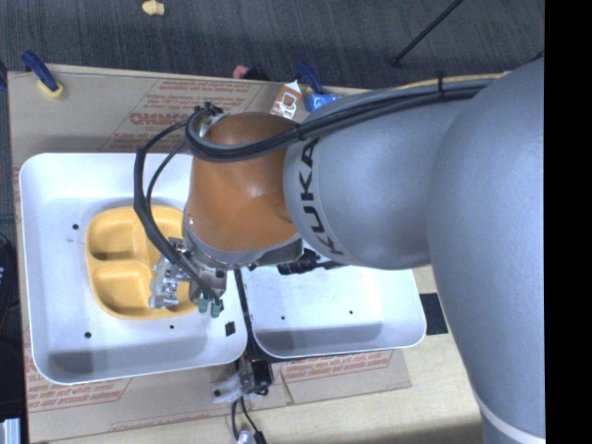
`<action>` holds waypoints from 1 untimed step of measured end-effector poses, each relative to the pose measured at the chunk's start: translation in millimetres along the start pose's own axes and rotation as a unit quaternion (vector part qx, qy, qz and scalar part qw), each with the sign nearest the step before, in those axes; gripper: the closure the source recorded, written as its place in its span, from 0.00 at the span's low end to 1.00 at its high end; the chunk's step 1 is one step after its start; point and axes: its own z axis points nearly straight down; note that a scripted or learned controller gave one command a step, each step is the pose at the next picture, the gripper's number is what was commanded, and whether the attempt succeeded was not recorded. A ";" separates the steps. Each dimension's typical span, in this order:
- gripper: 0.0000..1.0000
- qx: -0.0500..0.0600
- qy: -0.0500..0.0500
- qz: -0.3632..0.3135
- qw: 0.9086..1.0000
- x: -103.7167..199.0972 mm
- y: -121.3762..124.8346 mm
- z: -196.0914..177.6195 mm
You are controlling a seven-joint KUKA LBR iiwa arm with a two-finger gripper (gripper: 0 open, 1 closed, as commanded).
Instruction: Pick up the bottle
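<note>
My gripper (190, 294) hangs low in the left bin (55, 340), at the front right edge of a yellow divided tray (116, 248). The orange band (240, 192) and the grey arm (416, 155) cover the bin's right part and much of the right bin (324, 340). Nothing can be made out between the gripper's tips from this angle. Whatever lies beneath the wrist is hidden.
Both bins rest on a cardboard sheet (139, 109). Blue clamps (42, 72) hold it at the back edge. Black cables (153, 165) loop off the wrist over the left bin. A small fixture with wires (242, 382) sits at the front between the bins.
</note>
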 end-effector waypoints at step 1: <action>1.00 0.000 0.001 -0.204 0.979 2.1 7.9 15.3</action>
